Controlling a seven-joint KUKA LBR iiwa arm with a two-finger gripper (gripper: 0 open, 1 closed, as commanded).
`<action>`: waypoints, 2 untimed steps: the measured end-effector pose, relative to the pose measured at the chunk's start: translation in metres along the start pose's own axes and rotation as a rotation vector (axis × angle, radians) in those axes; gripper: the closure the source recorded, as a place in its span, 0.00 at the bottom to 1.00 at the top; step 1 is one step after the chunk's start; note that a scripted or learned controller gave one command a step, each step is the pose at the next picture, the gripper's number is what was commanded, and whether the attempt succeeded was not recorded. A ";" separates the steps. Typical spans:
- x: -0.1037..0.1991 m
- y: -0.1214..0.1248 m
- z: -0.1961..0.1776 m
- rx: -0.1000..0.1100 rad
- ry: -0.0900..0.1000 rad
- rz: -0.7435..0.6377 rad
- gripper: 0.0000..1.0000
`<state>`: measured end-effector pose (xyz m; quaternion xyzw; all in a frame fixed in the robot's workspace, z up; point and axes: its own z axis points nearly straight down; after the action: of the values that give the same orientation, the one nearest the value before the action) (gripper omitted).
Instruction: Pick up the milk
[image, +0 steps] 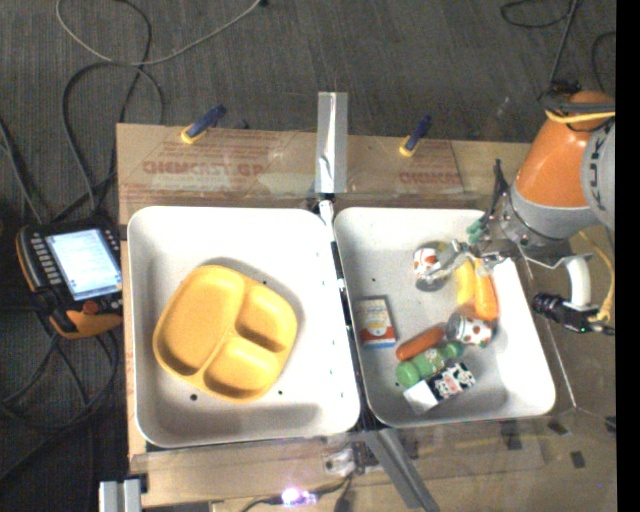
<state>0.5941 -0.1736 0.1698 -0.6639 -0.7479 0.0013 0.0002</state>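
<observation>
The milk (441, 385) is a small carton with black-and-white cow patches. It lies on its side near the front of the right bin (520, 395), against a green item (424, 366). My gripper (479, 244) hangs over the far right part of that bin, well behind the milk. It is just above a yellow-orange fruit piece (477, 288) and beside a white-and-red cup (430, 263). Nothing of the milk is near the gripper.
The right bin also holds a small orange-and-white box (376, 322), a red-orange carrot-like piece (420, 343) and a spotted can (471, 330). A yellow divided tray (228, 331) sits in the left bin (150, 240). A tablet (80, 262) lies left of the bench.
</observation>
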 end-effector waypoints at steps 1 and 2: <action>0.035 -0.099 0.080 -0.016 -0.005 -0.244 0.00; 0.036 -0.099 0.070 -0.018 -0.005 -0.244 1.00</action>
<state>0.4919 -0.1500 0.1000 -0.5680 -0.8230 -0.0039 -0.0075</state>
